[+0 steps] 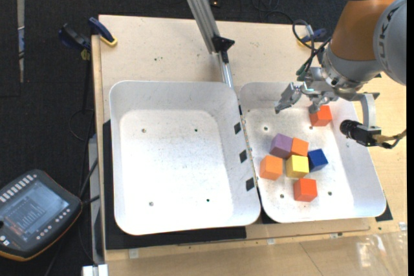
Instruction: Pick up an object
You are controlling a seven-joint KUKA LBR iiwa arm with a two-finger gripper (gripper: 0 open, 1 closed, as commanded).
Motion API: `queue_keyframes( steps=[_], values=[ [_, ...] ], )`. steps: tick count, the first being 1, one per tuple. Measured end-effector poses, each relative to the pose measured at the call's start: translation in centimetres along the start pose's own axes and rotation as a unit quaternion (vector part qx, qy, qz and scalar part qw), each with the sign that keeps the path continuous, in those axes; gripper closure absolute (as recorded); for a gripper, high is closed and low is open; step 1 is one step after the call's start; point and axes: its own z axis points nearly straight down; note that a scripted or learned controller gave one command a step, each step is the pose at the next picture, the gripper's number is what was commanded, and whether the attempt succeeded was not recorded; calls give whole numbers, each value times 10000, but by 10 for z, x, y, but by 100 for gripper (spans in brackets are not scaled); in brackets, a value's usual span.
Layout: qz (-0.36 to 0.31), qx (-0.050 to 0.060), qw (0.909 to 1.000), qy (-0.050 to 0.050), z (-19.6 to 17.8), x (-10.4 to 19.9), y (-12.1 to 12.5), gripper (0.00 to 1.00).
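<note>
Fingers – spread apart, nothing between them; the gripper hangs over the right bin toward its 12 o'clock end, tilted so one finger points toward 8 o'clock. Lone cube – orange-red, just beside the gripper at its 4 o'clock, lying on the bin floor and not held; whether a fingertip touches it cannot be told. Cluster – at 7 o'clock from the lone cube, near the bin's middle: purple cube, small orange cube, blue cube, yellow cube, all packed touching, with an orange cube at the cluster's 9 o'clock and a red cube at its 6 o'clock, slightly apart. Left bin – bears no cubes. Assessment: the pick is not yet made. The lone cube stands free of its neighbours, which likely makes it the easier target, since open fingers can straddle it without nudging others. The gripper seems offset toward 10 o'clock of it, so a close from here may miss.
</note>
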Motion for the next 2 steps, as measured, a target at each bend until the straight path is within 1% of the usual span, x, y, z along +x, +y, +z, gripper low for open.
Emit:
queue_keyframes(
  steps=[1,2],
  values=[
    [2,-25,10000,-6,-3,0,1,0],
    [11,3,10000,-4,53,1,-10,0]
  ],
)
